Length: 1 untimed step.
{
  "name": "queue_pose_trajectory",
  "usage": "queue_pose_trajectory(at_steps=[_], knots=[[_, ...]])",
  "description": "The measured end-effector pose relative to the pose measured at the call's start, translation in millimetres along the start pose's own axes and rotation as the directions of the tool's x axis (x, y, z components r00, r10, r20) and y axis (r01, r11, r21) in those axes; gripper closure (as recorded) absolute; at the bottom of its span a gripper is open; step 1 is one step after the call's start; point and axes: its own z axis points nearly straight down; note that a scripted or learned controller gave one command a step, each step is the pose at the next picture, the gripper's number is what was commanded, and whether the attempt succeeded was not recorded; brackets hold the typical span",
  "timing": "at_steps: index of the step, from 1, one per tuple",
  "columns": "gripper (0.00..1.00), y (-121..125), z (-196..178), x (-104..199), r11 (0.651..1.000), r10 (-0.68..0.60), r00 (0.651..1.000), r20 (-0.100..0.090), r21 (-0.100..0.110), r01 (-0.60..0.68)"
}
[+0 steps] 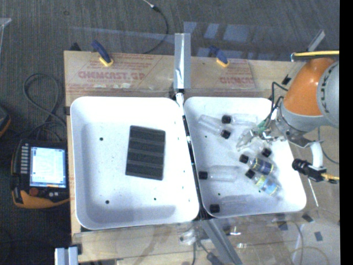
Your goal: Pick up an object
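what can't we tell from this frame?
- Pincer, camera view: clear fingers blur into the clear bottles; open, shut or holding, cannot tell.
- Bottle count in the right bin: transparent bodies fade into the white floor; mostly the black caps show.
- Arm: cut off by the right edge.
- Black ridged block in the left bin: what it is, unclear.
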Motion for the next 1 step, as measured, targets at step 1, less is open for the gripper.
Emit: queue_pose_trajectory(at_steps=[1], knots=[[0.0,-66.6,7.9,0.0,1.0,-0.01,1.0,0.0,-0.019,0.01]])
